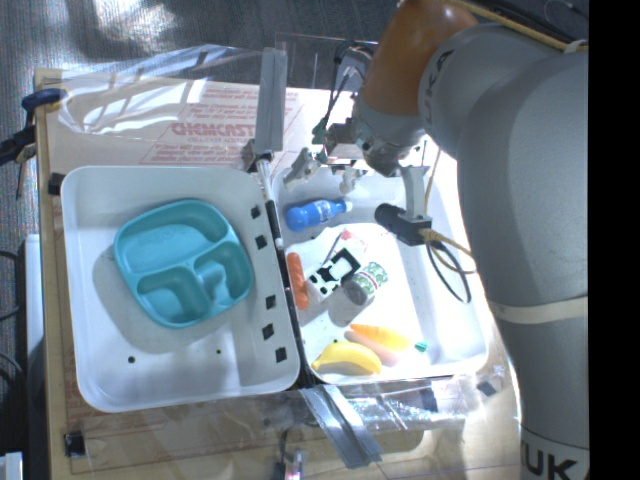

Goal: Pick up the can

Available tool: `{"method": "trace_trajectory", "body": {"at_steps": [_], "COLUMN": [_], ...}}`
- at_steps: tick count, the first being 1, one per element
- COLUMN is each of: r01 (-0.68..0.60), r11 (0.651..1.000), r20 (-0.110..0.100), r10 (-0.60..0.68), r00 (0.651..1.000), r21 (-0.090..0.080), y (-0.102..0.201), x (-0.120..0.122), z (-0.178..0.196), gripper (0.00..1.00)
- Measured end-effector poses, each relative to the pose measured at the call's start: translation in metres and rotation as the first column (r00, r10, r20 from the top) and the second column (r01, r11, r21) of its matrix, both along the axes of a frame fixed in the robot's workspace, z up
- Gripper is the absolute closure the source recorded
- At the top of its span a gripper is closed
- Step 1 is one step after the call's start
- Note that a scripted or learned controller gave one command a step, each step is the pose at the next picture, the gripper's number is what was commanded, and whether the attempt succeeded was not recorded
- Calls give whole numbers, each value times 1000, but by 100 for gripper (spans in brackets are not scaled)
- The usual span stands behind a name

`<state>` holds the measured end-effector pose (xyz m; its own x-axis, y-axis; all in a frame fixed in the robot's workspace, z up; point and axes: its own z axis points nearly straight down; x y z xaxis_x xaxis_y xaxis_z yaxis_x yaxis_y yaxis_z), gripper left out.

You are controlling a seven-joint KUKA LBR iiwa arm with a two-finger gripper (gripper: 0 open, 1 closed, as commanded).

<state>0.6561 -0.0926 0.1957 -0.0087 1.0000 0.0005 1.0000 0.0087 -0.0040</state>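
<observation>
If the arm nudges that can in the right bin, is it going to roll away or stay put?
The can seems to lie on its side, so a nudge across its length would probably roll it. It likely won't go far: a black-and-white box sits against it on one side. Its printed wall looks smooth, so it may slip in the hand.

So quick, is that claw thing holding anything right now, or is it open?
Gripper: open, holding nothing, poised over the far end of the right bin; the can lies untouched below it.
</observation>
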Motion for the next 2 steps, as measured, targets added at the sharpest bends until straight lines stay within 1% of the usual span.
{"method": "trace_trajectory", "body": {"at_steps": [1, 2], "r01": [98, 93], "r11": [995, 996], "r20": [-1, -3], "r10": [-98, -93], "r00": [995, 996], "r21": [0, 0], "y": [-37, -36], "x": [0, 0], "z": [-105, -94], "gripper": [0, 100]}}
